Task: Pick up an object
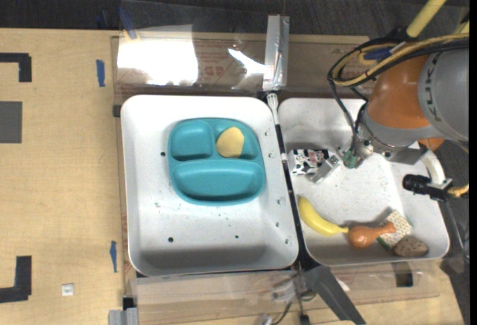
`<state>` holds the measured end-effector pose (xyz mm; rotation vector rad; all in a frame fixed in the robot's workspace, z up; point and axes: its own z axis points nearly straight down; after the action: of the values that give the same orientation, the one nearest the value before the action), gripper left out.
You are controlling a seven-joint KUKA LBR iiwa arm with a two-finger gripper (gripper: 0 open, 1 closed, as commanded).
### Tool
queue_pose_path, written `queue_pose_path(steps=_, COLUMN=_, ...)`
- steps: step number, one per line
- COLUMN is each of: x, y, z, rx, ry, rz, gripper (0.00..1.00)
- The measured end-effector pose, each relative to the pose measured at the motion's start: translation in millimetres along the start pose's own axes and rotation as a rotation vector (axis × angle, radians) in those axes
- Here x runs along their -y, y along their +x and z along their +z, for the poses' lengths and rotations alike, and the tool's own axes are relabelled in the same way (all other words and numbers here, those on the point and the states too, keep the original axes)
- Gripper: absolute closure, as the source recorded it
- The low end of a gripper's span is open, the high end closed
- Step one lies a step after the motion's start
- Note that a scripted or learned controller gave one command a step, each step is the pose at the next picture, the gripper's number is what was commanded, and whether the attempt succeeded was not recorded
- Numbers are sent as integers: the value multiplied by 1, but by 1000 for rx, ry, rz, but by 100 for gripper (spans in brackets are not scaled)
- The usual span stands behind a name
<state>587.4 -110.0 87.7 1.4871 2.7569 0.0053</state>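
Observation:
In the right bin [417, 200] my gripper [326, 167] is low over the upper left part, coming down from the grey arm with its orange band [399, 101]. Its tip lies right beside a small black-and-white patterned object [304, 160], and I cannot make out whether it touches or holds it. A yellow banana [319, 219] lies below the gripper near the bin's front. To the banana's right are an orange carrot-like toy [365, 234] and a brown lump [409, 246].
The left bin [149, 226] holds a teal divided plate [216, 180] with a yellow lemon-like item [230, 142] in its upper right compartment. A ridge [282, 167] separates the bins. Cables [365, 59] loop above the arm, and a black fitting [417, 183] juts out at the right.

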Motion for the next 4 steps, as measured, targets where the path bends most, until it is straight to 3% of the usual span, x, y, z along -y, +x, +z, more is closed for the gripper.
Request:
queue_pose_path(steps=1, x=32, y=54, z=-100, rx=-2, ry=1, rz=-217, gripper=0)
queue_pose_path(steps=2, x=52, y=37, z=-19, rx=-8, ry=12, rz=261, gripper=0)
queue_pose_path(steps=3, x=0, y=-9, z=0, rx=-2, ry=4, rz=395, gripper=0)
queue_pose_path(steps=4, x=64, y=95, z=-99, rx=-6, ry=6, rz=173, gripper=0)
